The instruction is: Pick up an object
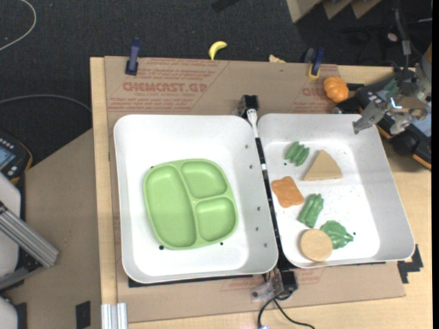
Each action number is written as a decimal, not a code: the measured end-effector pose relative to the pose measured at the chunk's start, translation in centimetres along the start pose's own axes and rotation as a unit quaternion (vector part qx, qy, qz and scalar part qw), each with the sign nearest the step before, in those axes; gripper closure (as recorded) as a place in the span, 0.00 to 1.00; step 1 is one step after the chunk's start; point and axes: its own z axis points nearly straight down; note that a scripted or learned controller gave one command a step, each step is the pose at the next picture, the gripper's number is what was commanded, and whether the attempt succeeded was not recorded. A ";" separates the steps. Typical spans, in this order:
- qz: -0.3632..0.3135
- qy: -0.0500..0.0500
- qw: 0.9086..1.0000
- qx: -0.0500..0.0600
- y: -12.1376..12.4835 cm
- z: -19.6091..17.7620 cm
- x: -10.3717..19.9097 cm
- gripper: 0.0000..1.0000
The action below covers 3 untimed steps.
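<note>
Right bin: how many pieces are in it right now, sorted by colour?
Green: 3, upper, middle, lower
Tan: 2, wedge, round disc
Orange: 1, the flat piece
Total: 6 in the right bin

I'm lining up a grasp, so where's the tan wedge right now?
The wedge lies in the right bin, toward its far side, right of the upper green piece and above the orange patty.

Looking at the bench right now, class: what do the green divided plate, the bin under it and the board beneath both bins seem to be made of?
Green divided plate: probably moulded plastic, matte, one even colour with rounded compartments. Left bin: likely thin formed plastic, smooth white with soft rounded corners. Board: looks like brown cardboard or paper-faced sheet, printed with red lettering.
</note>
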 end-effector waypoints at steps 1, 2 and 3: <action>-0.001 0.004 1.000 0.008 -5.3 16.4 6.4 0.00; 0.000 0.002 1.000 0.003 -11.9 15.8 11.8 0.00; 0.000 0.000 1.000 0.000 -11.6 15.8 11.5 0.00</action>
